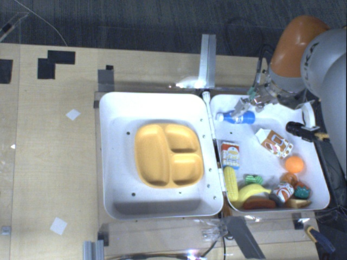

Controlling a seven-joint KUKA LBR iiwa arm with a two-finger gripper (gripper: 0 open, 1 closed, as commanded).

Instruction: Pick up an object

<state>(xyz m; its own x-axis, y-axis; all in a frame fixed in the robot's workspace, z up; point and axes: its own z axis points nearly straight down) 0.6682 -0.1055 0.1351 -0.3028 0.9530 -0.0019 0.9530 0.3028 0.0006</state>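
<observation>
Across a pale wooden bench [49, 161], seen from above at a slant, two shallow white bins sit side by side. Left bin [111, 161] carries a yellow divided tray [168, 154], lying flat in the middle with its three hollows facing up. Right bin [314, 196] is the crowded one: toy food is heaped along its near edge, likely because loose things gather where they slide. That heap includes an ear of corn [231, 181], a banana [252, 190], an orange ball [294, 164], a small can [282, 192] and a green piece [252, 179]. Two small cartons lie flat further up, one with a red top [230, 154] near the dividing wall, one brown and white [275, 143] toward the right.

The thing the arm seems to be after is a blue bottle [238, 116], lying on its side near the far left corner of the right bin, apart from the heap. Its long axis runs roughly left to right, with the pale end pointing left toward the dividing wall and the blue end pointing right, toward the arm.

The grey arm, with its orange band [295, 42], reaches in from the right over the bin's far edge. The gripper [258, 99] hangs just above and to the right of the bottle, close to its blue end. Whether it is spread or pressed together cannot be told, and nothing shows clearly within its grasp, so the pick looks not yet made.
</observation>
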